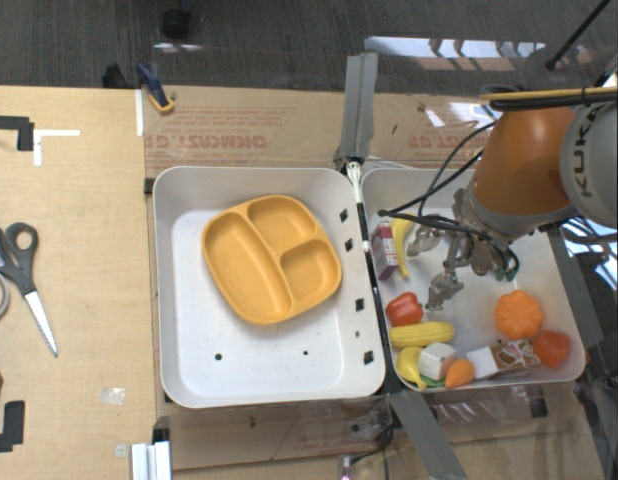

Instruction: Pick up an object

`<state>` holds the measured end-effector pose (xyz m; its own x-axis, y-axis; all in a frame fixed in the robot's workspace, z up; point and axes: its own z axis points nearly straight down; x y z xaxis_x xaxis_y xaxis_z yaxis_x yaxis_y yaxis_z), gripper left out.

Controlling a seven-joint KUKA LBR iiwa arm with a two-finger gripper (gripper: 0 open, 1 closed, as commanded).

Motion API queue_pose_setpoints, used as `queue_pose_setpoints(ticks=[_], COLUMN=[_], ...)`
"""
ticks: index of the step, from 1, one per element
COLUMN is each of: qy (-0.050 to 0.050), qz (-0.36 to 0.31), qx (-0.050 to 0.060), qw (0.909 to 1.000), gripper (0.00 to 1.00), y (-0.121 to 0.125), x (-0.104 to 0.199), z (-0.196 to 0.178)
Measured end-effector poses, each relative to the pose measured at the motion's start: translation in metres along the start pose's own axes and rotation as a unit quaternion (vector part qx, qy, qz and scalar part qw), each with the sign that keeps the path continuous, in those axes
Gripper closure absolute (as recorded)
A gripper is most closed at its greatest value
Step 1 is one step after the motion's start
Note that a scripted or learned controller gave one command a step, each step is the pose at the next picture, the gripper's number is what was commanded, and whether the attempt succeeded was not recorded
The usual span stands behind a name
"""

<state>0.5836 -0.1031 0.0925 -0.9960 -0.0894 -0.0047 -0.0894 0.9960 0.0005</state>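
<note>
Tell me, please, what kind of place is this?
Probably a robotics lab bench for grasping trials: a robot arm reaches over two white bins, one holding toy food, and scissors lie on the wooden bench.

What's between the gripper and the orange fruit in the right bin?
In the camera view, bare white bin floor separates the gripper from the orange fruit.

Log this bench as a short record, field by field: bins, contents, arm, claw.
left bin: holds a yellow divided plate
right bin: toy food along the near side, including a red pepper, a yellow banana, an orange pumpkin and a red tomato
arm: reaches in over the right bin
claw: above the bin floor, nothing seen between its fingers
outside the bins: scissors on the bench at left
</note>
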Motion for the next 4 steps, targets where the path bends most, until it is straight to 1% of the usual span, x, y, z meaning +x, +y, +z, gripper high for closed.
queue_pose_setpoints(ticks=[1,2,3,4], qy=[-0.002,0.0,0.001,0.001], qz=[0.022,0.063,0.068,0.073], qx=[0.002,0.0,0.0,0.0], qw=[0.9998,0.998,0.9977,0.9974], gripper=[0.0,0.0,0.0,0.0], y=[-0.093,-0.079,-0.065,-0.056], x=[-0.044,-0.019,0.046,0.068], z=[-0.041,-0.001,0.0,0.0])
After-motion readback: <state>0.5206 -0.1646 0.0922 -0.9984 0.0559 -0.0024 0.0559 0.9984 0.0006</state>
